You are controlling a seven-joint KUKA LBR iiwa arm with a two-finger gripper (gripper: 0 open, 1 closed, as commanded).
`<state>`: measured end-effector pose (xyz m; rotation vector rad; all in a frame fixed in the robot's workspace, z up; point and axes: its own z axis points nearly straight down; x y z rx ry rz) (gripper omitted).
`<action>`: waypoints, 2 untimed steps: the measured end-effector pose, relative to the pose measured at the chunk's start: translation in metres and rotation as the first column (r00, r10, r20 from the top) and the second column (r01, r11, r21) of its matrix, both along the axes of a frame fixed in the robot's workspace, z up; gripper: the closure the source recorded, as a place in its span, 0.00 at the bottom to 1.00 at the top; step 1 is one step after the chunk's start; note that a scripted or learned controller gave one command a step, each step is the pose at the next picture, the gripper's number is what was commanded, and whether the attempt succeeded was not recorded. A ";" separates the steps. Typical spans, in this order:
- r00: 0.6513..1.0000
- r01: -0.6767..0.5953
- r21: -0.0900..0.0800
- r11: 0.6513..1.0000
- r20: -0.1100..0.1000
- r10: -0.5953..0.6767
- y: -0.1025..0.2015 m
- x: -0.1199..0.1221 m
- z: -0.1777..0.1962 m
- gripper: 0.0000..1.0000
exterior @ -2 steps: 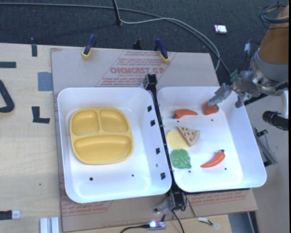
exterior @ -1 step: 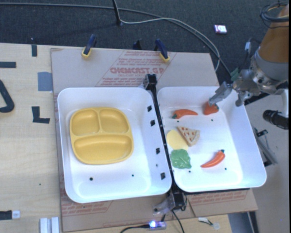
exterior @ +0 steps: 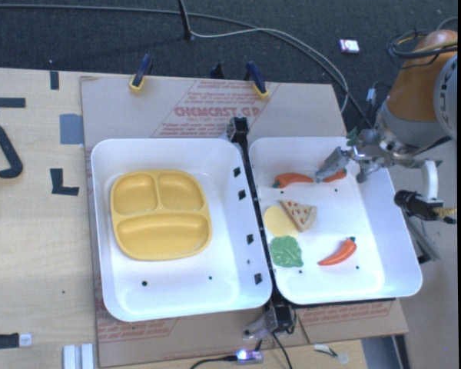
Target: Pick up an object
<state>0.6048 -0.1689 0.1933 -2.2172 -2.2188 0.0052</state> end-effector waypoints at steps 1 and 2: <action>1.000 0.000 0.000 1.000 0.001 0.000 -0.003 0.004 -0.045 0.00; 1.000 0.000 -0.001 1.000 0.003 0.000 -0.001 0.006 -0.107 0.00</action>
